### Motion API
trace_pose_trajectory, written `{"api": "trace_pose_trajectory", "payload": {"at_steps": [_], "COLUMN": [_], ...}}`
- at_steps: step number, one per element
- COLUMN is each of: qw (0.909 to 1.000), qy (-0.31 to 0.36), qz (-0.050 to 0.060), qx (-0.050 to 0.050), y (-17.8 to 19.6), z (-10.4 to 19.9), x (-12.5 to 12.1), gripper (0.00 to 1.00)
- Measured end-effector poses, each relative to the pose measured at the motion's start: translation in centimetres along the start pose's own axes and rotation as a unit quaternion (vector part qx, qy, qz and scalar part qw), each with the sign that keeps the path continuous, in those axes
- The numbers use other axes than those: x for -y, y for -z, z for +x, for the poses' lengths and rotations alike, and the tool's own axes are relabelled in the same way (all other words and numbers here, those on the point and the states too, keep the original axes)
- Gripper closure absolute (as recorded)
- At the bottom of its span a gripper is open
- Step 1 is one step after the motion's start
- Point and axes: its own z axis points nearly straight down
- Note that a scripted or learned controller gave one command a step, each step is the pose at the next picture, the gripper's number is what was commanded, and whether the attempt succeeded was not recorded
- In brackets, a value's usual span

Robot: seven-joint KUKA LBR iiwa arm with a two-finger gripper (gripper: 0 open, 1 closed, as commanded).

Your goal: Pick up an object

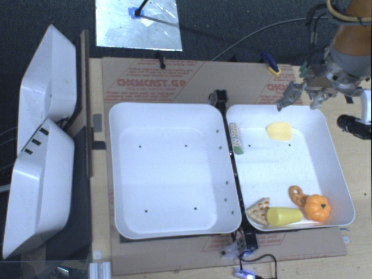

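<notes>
Small pumpkin [317, 207] sits in the right bin's [334, 156] near corner; pincer [301, 97] hangs above its far rim, fingers apart, clamping nothing.

Right bin [340, 179] middle open; yellow disc [279, 131] near far wall; toys [290, 209] crowd near corner.

arm [350, 36]: orange band above wrist, rounded casing | wrist: silver-grey metal housing under the band, blocky | cabling: yellow-edged hose looped at the top, dark cable running down the arm's left side | end effector [301, 99]: two slim grey fingers [287, 98], metallic, tapering to narrow tips | markings: none legible
</notes>
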Motion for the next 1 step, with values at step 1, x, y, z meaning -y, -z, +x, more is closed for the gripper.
{"api": "trace_pose_trajectory", "payload": {"at_steps": [1], "qw": [1.0000], "qy": [-0.001], "qz": [0.001], "qx": [0.000], "y": [-2.35], "z": [-2.22], "x": [-3.07], "gripper": [0.00]}}
